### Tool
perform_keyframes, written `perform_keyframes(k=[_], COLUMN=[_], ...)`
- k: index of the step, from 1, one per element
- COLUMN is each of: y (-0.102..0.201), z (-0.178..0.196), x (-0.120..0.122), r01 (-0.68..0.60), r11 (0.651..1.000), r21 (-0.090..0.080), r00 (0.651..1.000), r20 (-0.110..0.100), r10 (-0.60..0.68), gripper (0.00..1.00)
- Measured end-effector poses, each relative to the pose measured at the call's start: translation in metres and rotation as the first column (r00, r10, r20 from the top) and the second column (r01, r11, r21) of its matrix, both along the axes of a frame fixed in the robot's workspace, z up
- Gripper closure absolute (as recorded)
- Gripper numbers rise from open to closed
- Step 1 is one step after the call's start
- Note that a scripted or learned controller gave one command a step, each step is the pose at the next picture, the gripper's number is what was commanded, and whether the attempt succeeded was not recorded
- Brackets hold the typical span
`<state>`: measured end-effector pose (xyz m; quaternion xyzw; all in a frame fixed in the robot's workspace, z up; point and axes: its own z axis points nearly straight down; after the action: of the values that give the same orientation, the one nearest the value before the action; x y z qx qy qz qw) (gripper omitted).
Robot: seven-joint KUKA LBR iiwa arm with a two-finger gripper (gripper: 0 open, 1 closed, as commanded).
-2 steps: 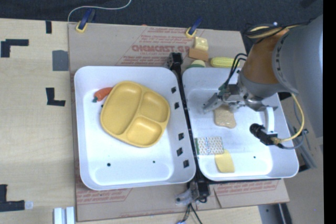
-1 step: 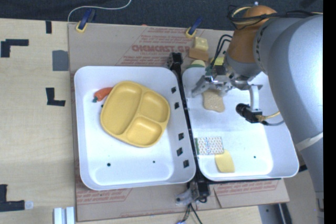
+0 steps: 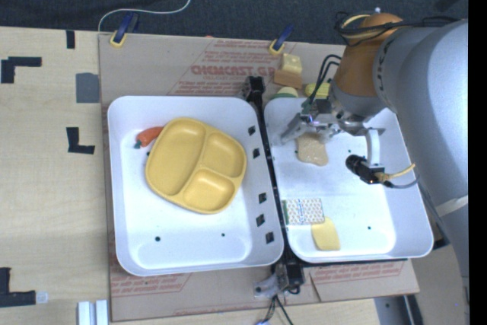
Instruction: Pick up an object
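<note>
Tan, lumpy and soft-looking, a bread-like piece [image 3: 312, 151] lies in the right white bin [image 3: 403, 240], just under the gripper [image 3: 313, 123].

The gripper's metal tips sit above that tan piece, touching or nearly so; whether they are parted or closed cannot be made out, since the grey arm [image 3: 426, 87] crowds them. The piece's shape is roundish, with no clear long axis. A yellow wedge [image 3: 326, 236] lies well below it.

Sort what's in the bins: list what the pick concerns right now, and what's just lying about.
In play:
gripper
tan lump just under it, right bin

Lying about:
yellow divided plate, left bin
orange piece beside the plate
patterned packet
yellow block
</note>
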<state>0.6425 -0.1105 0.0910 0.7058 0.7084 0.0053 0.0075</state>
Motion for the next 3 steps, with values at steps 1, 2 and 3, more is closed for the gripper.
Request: perform_keyframes(k=[1, 2, 3], y=[-0.001, -0.060, -0.059], z=[0.011, 0.000, 0.000], x=[0.000, 0.019, 0.019], r01=[-0.001, 0.003, 0.000], r11=[1.000, 1.000, 1.000], r21=[-0.004, 0.007, 0.000], r00=[1.000, 1.000, 1.000], r20=[-0.001, -0.008, -0.004], r10=[0.001, -0.003, 0.000], gripper=[1.00, 1.00, 0.00])
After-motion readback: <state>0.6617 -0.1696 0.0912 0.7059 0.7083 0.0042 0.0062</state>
